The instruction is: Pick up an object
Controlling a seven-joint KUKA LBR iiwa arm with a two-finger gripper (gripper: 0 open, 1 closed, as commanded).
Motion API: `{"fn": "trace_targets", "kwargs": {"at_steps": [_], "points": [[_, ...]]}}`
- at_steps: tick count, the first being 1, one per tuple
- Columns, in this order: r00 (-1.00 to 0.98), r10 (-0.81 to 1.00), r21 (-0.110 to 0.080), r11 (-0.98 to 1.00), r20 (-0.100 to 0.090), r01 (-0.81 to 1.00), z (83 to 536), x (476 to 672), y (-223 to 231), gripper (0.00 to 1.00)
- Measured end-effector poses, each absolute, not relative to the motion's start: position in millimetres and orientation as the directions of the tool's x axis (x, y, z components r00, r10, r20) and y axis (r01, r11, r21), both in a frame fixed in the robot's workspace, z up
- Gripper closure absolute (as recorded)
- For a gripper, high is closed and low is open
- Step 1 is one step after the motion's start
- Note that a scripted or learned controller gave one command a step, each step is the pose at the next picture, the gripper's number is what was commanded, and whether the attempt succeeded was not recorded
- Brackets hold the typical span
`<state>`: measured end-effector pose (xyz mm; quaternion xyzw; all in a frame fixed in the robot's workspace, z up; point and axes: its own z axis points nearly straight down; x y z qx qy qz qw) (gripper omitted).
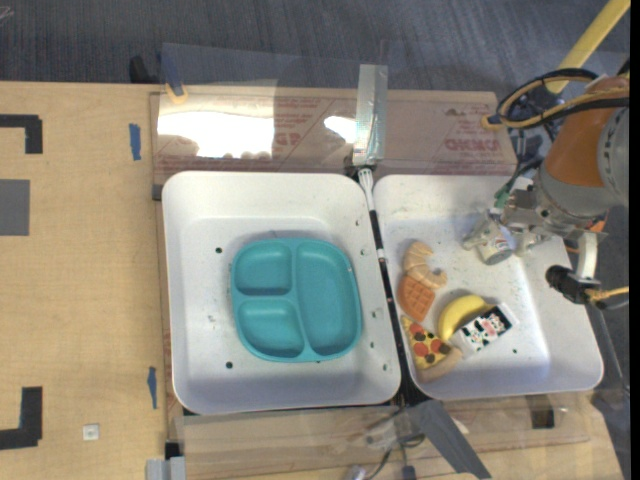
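Clutter lies nearest you in the right bin (575, 368): a pizza slice (430, 349) with dark and red toppings sits close to the front wall, by the divide between the bins. Just right of it lies a small black-and-white carton (484, 329), tilted. A yellow banana (457, 314) curves against that carton's left side and seems to touch it. Next back, an orange waffle wedge (420, 292) sits just left of the banana, and behind the waffle is a pale croissant (417, 258), touching or nearly touching it. All five pieces cluster in the left half of that bin, so any object you might pick is there, lying on the bin floor.

Beside them, the left bin (190, 268) holds a teal divided plate (297, 298) lying flat near its middle, with three compartments.

Farther back in the right bin you find the gripper (495, 243), low over the bin's far right part, well apart from the food cluster, with nothing visibly in its grasp. From this slant you cannot tell whether it stands wide or narrow. The arm (585, 153) rises behind it at the right edge, its orange band showing, with black and yellow cables (530, 93) looped above.

Beyond both bins, a clear panel (260, 118) stands along the bench's far edge, catching glare.
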<state>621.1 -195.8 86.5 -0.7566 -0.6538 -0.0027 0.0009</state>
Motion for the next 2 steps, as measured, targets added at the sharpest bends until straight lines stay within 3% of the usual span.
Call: {"fn": "trace_targets", "kwargs": {"at_steps": [1, 2], "points": [[0.145, 0.989, 0.007, -0.145, 0.0, 0.989, 97.8, 622.2, -198.5, 1.0], [0.073, 0.997, 0.006, -0.073, -0.001, 0.997, 143.2, 659.5, -204.5, 1.0]]}}
